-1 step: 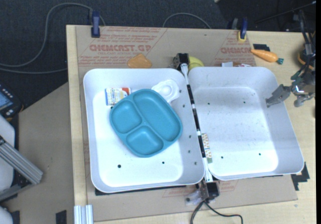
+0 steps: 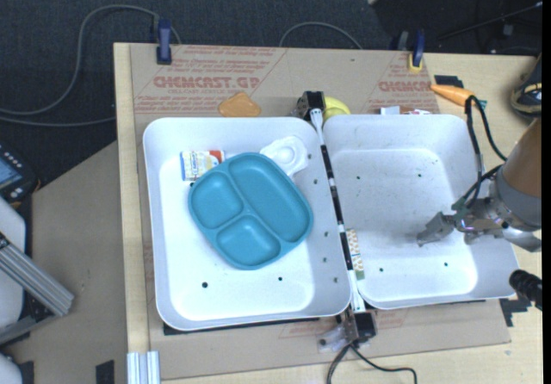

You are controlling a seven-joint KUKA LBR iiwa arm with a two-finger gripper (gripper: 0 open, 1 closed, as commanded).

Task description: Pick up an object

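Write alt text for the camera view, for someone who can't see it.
The gripper on the grey arm reaches from the right into the right bin. In the left bin, a blue divided plate lies beside a small white cup and a small printed packet.

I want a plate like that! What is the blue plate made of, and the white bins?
The blue plate looks like matte plastic: even colour, soft moulded dividers. The left bin and right bin look like thin, smooth white plastic, with rounded, pressed-looking corners. Probably, not certainly.
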